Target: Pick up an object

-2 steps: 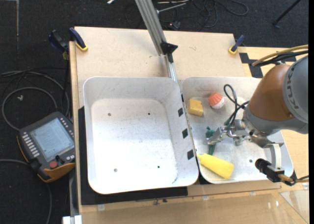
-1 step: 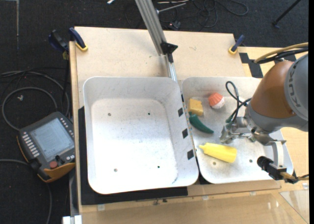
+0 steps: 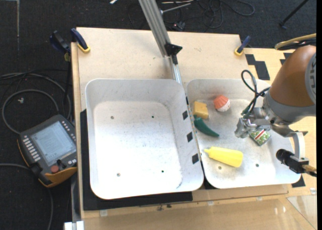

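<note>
Seen from above, a table carries two white bins. In the right bin lie a yellow banana, a green pepper, a yellow block and a red-and-white ball. The gripper sits low beside a small green-and-red item; its grip can't be judged.

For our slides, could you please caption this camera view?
Arm's claw low in the right bin, beside a green-and-red packet; yellow, green and orange toys nearby.
</note>
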